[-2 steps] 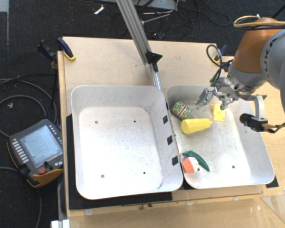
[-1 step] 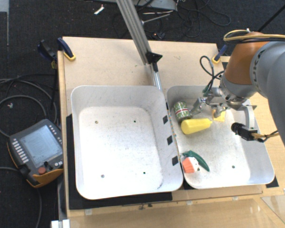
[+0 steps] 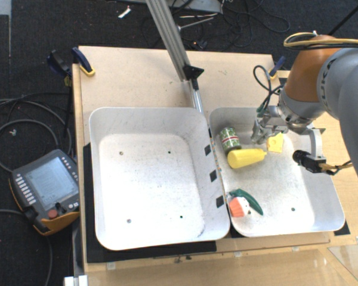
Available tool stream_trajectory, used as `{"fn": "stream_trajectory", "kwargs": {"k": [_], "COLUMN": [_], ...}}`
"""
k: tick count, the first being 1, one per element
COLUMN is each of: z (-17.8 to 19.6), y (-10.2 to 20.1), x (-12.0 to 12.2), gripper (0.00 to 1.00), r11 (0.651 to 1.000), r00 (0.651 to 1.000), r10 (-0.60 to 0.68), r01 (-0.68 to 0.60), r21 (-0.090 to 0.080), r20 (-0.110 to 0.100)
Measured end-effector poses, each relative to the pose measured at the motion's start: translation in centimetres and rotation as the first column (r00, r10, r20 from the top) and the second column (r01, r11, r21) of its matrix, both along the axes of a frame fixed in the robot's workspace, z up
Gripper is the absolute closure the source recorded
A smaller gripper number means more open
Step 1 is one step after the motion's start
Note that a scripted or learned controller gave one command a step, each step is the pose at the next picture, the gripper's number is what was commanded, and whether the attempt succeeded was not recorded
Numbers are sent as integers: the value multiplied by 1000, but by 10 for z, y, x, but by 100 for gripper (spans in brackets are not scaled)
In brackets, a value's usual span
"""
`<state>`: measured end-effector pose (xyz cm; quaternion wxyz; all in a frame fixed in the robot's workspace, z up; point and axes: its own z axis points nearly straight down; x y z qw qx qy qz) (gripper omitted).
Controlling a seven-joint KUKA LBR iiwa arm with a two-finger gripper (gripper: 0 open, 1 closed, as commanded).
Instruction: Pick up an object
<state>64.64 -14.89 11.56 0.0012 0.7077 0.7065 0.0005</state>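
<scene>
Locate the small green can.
The green can lies in the right bin, near its upper left, just above the yellow banana-shaped toy and left of the gripper.

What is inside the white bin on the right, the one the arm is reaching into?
The right bin holds a green can, a yellow banana-like piece, a small yellow block and an orange-and-green toy. The gripper and arm cover part of the bin's far corner, so anything beneath them is hidden.
</scene>
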Motion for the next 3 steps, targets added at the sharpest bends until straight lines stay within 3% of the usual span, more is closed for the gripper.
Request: {"fn": "stream_trajectory", "kwargs": {"k": [2, 3], "z": [101, 98], "y": [2, 53], "x": [11, -9], "gripper": [100, 100], "r11": [1000, 1000], "r00": [1000, 1000], "r10": [4, 9], "r01": [-4, -9], "r21": [-1, 3], "r20": [6, -3]}}
